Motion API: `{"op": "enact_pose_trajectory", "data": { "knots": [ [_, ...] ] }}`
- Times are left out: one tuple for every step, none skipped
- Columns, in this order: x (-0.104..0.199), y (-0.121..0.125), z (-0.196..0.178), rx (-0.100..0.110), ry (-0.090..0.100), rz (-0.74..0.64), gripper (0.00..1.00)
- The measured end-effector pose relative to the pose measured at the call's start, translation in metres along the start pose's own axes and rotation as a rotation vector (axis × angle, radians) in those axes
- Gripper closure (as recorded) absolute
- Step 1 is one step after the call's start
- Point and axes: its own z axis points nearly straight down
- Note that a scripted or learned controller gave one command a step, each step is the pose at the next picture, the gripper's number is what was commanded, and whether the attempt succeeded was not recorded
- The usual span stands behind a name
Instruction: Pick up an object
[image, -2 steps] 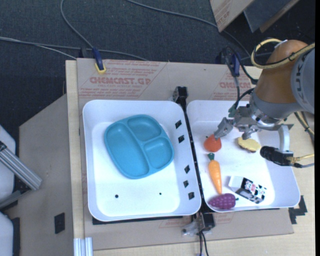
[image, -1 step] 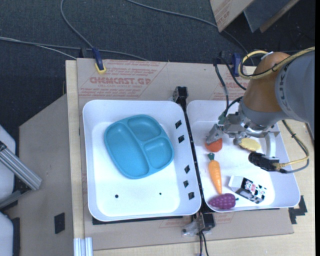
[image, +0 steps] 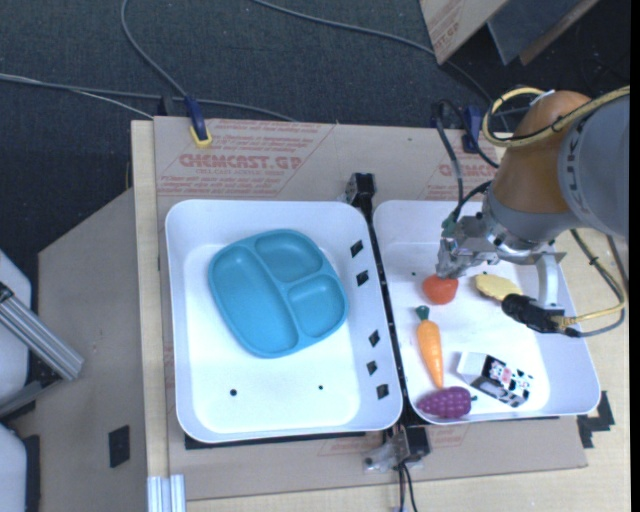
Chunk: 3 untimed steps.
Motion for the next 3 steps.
{"op": "enact_pose_trajectory", "data": {
  "knots": [
    [-0.006,0.001,-0.062,0.003,-0.002,0.000,1.00],
    [-0.006,0.002,-0.072,0.007,-0.001,0.000,1.00],
    [0.046,-0.003,-0.066,0.012,0.003,-0.004,1.00]
  ]
}}
